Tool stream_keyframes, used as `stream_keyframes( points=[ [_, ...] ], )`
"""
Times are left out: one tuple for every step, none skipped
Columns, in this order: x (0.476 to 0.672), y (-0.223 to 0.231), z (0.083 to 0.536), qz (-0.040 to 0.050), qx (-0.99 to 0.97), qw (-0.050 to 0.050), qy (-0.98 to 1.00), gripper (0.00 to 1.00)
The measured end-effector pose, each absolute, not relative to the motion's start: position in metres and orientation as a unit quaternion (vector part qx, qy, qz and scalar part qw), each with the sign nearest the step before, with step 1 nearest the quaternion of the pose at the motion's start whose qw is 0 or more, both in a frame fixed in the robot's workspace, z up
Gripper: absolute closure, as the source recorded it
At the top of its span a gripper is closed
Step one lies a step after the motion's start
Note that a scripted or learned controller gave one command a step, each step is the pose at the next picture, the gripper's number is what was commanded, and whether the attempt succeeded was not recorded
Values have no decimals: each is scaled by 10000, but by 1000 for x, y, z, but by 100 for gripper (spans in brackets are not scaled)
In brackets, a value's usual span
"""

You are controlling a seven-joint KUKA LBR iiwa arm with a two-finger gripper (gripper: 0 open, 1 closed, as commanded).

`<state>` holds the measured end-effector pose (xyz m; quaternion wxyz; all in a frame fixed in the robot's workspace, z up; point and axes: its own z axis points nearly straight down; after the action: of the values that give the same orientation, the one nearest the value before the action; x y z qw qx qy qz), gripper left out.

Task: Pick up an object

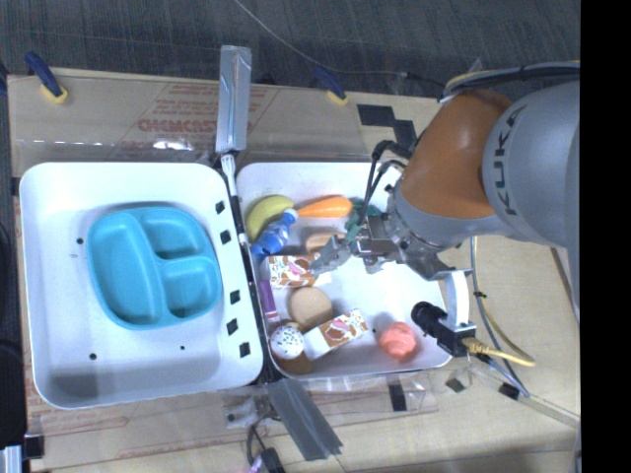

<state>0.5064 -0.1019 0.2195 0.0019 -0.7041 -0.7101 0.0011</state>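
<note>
gripper over crowded toys, carrot, banana adjacent

Glossy blue plastic tray

Grey arm with its orange band reaching in from the right, gripper low and pointing left.

The grey KUKA arm enters from the right edge, its broad rounded orange band sitting just above and to the right of the wrist. Below the band, the grey wrist housing narrows toward the metallic two-finger gripper, which extends leftward and slightly downward from it. The slim fingers angle to the lower left; the gap between them is too small to judge. Black cables loop up beside the band, just above the wrist. A black cylindrical fitting juts out below and to the right of the gripper.
</note>
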Motion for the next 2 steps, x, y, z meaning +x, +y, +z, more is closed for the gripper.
stream_keyframes(
  points=[
    [566, -112, 205, 7, -6459, 8, -7634, 0],
    [565, -97, 118, -43, -5104, -83, -8599, 0]
  ],
)
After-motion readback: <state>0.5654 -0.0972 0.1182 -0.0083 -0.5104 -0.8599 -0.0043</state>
